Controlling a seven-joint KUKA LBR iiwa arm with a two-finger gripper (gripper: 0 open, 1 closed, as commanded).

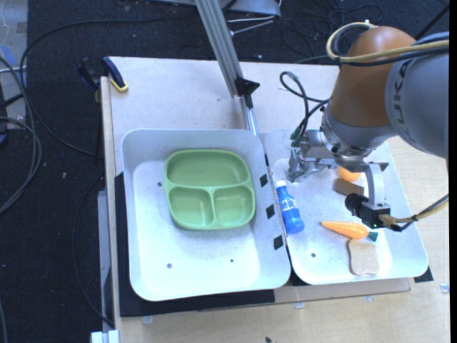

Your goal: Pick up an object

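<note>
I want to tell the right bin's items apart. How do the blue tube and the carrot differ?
The blue tube is blue with a white cap; the carrot is orange. The tube lies along the bin's left wall, pointing up-down in the view; the carrot lies crosswise, nearer the bin's middle. The tube looks thicker than the tapering carrot. Both lie flat in the right bin.

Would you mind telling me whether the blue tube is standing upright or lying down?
Lying down. The tube rests lengthwise on the right bin's floor, white cap toward the far side, near the divider.

Arm (385, 84) hides orange object (348, 173) partly.
</note>
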